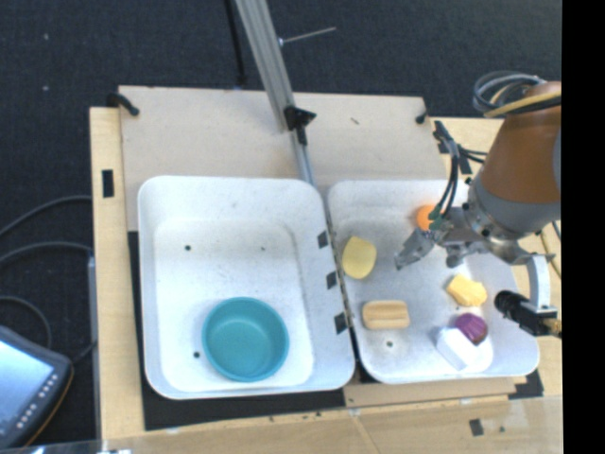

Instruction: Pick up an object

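Currently gripper [413,251] hovers with fingers spread, holding nothing, just right of the yellow round piece [358,257] in the right bin [378,201], so closing here likely pinches air or nudges it away.
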